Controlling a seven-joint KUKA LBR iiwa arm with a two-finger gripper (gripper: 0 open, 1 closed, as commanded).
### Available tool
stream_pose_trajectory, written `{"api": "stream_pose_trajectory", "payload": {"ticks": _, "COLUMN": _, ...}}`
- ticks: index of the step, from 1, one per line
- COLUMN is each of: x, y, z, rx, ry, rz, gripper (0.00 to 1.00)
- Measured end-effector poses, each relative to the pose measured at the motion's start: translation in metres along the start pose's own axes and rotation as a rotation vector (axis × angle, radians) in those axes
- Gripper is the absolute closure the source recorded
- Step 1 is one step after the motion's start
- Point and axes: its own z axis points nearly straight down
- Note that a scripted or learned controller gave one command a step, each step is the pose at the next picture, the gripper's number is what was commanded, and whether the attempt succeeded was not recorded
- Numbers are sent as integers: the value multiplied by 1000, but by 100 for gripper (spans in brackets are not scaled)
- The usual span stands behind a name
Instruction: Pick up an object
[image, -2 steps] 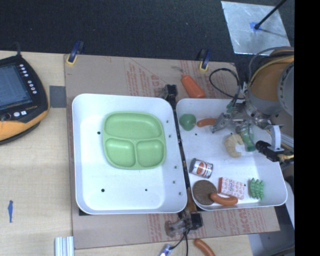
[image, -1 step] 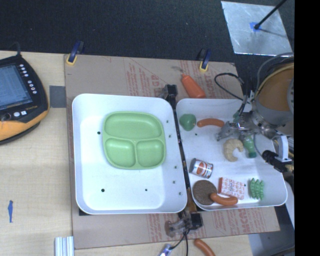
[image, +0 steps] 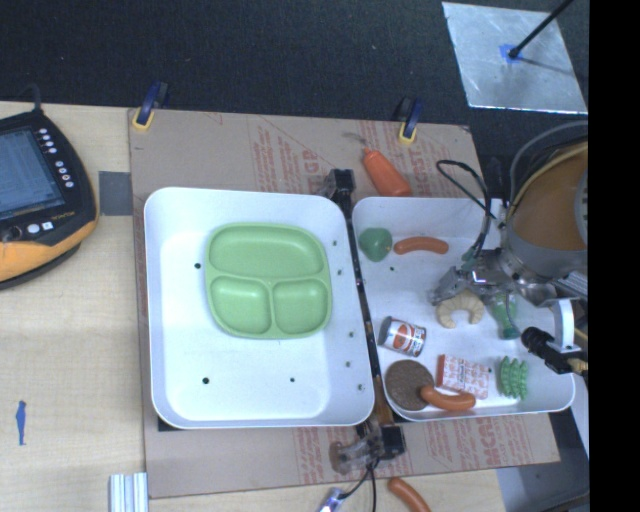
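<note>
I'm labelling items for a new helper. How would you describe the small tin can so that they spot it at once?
Look in the right bin, near its left wall. The can lies on its side just above the brown disc. It alone has a red-and-white label.

A pale tan, crescent-shaped pastry-like object (image: 460, 311) lies flat in the middle of the right white bin (image: 420, 215), curled with its open side facing down-left. It sits just below the grey metal two-finger gripper (image: 470, 283), right of a small red-and-white can (image: 404, 337) lying on its side
</note>
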Motion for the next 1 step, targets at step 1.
{"api": "stream_pose_trajectory", "payload": {"ticks": 1, "x": -2, "y": 0, "z": -10, "rx": 1, "ry": -3, "rz": -1, "gripper": 100}}
